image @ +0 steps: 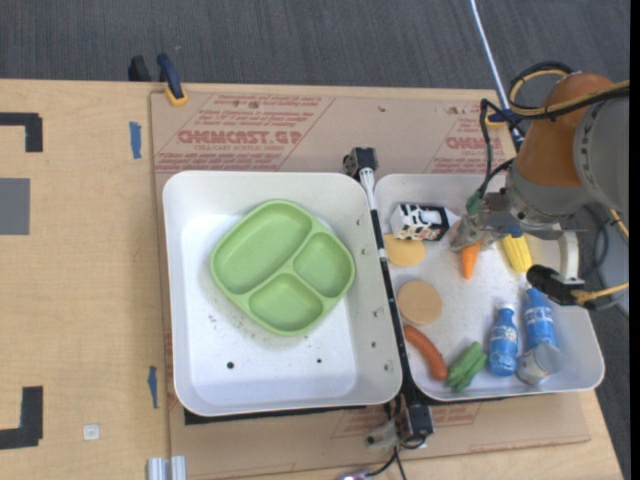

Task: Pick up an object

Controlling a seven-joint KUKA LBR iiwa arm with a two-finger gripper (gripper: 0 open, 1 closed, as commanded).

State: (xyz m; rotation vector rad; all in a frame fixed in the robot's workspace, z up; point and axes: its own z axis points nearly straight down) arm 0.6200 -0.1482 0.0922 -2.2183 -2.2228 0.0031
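My gripper (472,240) hangs over the upper middle of the right bin (590,363), its fingers pointing down and left. A small orange carrot (468,262) sticks out from between the fingertips, and the gripper is shut on it. The carrot's pointed end is aimed at the bin floor, and I cannot tell whether it touches. A yellow corn cob (517,252) lies just right of the gripper. To its left stands a black-and-white cow toy (420,221).
The right bin also holds a yellow disc (405,254), a tan cookie (420,302), a red sausage (427,351), a green vegetable (464,365) and two blue bottles (503,340) (540,322). A green divided plate (283,266) lies in the left bin (200,368).
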